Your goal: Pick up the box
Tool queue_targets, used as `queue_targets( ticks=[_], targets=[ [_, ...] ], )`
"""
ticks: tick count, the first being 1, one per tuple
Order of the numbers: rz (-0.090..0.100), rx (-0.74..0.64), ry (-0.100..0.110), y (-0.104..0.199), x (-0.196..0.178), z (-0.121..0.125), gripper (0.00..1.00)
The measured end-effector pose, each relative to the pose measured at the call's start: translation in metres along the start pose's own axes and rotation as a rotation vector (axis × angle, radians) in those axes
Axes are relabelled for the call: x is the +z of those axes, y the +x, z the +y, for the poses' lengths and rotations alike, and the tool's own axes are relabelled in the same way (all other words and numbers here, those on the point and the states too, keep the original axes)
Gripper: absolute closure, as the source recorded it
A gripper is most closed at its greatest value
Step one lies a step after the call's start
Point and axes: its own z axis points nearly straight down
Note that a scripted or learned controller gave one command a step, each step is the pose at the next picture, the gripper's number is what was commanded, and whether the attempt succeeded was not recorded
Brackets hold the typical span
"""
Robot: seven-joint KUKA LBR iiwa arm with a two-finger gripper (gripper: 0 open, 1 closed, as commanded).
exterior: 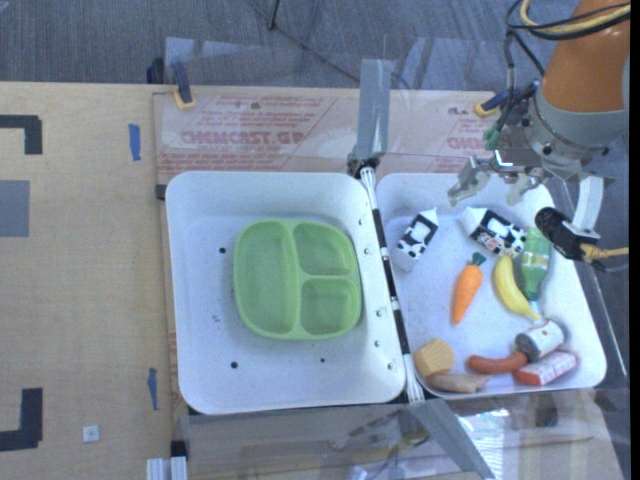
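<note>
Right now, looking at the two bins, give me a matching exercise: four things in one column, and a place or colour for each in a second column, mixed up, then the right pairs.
Things:
1. green divided plate
2. carrot
3. banana
4. gripper

Places or colours:
A. yellow, lying to the carrot's right
B. above the far edge of the right bin
C. orange, with a small green top
D. in the middle of the left bin

Pairs: 1-D, 2-C, 3-A, 4-B
</note>
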Motion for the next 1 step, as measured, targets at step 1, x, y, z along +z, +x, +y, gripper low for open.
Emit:
queue_targets(
  ticks=[1],
  targets=[
    [-0.003,-0.212,-0.005,-0.0151,-0.1591,0.0272,0.00]
  ],
)
